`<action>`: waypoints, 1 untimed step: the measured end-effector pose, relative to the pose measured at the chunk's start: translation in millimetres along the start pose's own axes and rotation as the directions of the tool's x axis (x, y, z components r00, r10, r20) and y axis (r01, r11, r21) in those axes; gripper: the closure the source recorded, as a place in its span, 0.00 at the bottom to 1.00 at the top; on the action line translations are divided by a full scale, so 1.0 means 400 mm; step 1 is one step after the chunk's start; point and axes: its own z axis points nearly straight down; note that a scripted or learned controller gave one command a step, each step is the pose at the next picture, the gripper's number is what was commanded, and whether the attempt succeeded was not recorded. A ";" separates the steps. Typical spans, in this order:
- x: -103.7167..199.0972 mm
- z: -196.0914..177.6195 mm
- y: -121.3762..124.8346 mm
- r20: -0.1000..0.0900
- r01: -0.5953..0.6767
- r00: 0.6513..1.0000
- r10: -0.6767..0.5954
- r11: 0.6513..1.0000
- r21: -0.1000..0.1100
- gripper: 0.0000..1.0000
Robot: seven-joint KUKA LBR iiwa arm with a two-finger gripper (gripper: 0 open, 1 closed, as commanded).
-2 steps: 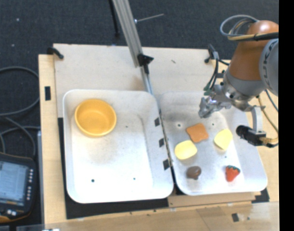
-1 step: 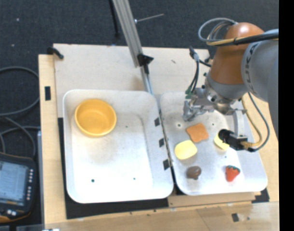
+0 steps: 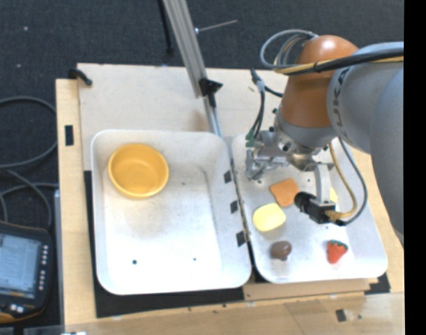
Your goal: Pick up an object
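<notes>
My gripper (image 3: 256,165) hangs low over the far left part of the right bin (image 3: 307,267), close to the wall shared with the left bin. Just to its right and nearer the camera lies an orange flat piece (image 3: 284,191), apart from the gripper. A pale yellow piece (image 3: 268,218) lies in front of that. A small brown object (image 3: 280,250) and a red strawberry-like object (image 3: 336,251) sit near the bin's front edge. Nothing shows in the gripper's grasp.
A yellow bowl (image 3: 137,170) stands at the far left of the left bin (image 3: 164,246). A slanted metal post (image 3: 188,44) rises behind the bins. A black fitting with cable (image 3: 312,206) hangs from the arm over the right bin.
</notes>
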 end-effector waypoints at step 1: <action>0.119 0.010 -0.053 0.001 -0.001 1.000 0.001 1.000 0.001 1.00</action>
